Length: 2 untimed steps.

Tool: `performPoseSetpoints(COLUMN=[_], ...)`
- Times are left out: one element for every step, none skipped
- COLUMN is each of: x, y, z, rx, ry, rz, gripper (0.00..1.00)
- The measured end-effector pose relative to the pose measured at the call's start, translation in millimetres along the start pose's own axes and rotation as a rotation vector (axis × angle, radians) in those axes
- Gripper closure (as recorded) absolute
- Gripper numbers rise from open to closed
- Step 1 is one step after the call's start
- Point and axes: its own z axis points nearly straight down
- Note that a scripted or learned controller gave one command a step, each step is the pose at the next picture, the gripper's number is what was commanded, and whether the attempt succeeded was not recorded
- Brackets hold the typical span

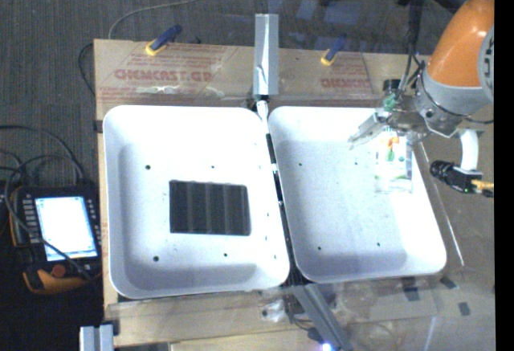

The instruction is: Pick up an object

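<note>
A dark ribbed rectangular block (209, 207) lies flat in the middle of the left bin (128, 140). In the right bin (337, 245), near its far right corner, there is a clear plastic piece (394, 169) with small orange and green marks on it. My gripper (379, 127) hangs over that corner, directly above the clear piece's upper end. Whether it touches or holds the piece cannot be made out. The orange band of the arm (466, 52) rises at the right edge.
A metal post (266, 60) stands at the back between the two bins. Two blue-and-yellow clamps (163, 39) hold the cardboard behind them. A handheld pendant with a lit screen (60, 227) lies on the floor to the left.
</note>
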Motion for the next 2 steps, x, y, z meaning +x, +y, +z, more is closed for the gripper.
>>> performPoseSetpoints(x=[-43, -39], y=[17, 28], z=[0, -16], rx=[-0.001, -0.003], ry=[-0.001, -0.003], rz=[-0.019, -0.435], gripper=[0.00, 0.00])
